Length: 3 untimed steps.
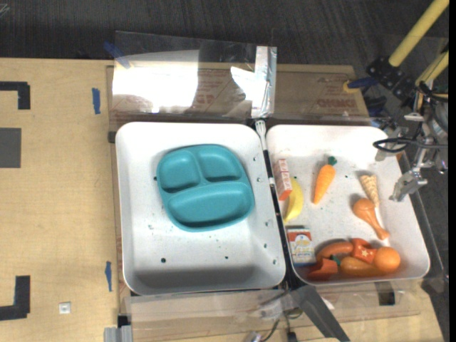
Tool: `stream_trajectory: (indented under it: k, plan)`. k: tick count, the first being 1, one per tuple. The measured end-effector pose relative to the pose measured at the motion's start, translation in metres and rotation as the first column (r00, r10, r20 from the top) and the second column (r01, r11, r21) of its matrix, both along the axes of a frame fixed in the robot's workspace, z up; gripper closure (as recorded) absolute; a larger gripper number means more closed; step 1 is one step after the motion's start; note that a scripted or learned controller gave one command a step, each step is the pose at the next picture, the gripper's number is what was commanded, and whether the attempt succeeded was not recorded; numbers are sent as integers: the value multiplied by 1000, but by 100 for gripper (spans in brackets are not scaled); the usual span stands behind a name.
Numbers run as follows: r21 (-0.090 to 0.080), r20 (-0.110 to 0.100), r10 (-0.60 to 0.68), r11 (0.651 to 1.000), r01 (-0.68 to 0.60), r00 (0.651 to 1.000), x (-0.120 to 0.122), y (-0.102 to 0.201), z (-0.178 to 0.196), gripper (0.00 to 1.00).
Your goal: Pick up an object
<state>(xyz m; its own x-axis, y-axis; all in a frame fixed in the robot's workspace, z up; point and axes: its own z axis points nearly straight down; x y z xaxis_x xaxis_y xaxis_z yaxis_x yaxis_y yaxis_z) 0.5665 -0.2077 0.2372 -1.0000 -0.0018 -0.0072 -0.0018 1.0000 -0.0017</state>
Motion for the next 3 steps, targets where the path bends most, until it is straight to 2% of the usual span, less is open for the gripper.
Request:
stream_trajectory:
  k: [1,2,3]
  plan:
    - [-1,3,171,985,-171,985,-6,61,-146,0]
    - [-4,4,138,990,-138,990,5,-10,-149,0]
    - [3,1,164,987,-164,987,97,74,-149,0]
